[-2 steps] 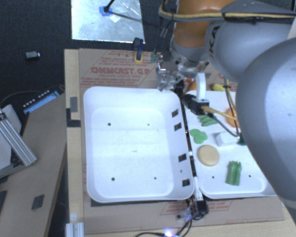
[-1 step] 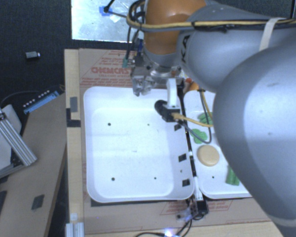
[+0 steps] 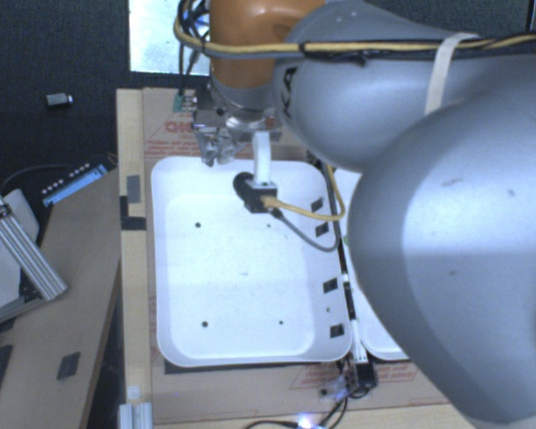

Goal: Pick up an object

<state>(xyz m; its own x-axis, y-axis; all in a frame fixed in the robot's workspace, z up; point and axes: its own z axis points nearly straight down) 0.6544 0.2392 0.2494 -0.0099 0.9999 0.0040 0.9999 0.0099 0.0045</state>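
Left of your bins: an aluminium rail (image 3: 22, 248) slants across the tan side table (image 3: 71, 284). A blue-striped black strip (image 3: 71, 180) lies beside it. A small grey block (image 3: 60, 100) sits on dark floor.

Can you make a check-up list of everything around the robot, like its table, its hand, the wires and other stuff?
Surface: bench bearing a left bin and a right bin, mostly hidden by the arm.
Job's things: nothing seen in the left bin.
Clutter: nothing seen.
Gripper: gripper over the left bin's far edge; nothing seen between its fingers.
Cables: yellow cable looping below the wrist.
Surroundings: metal rail at the left.
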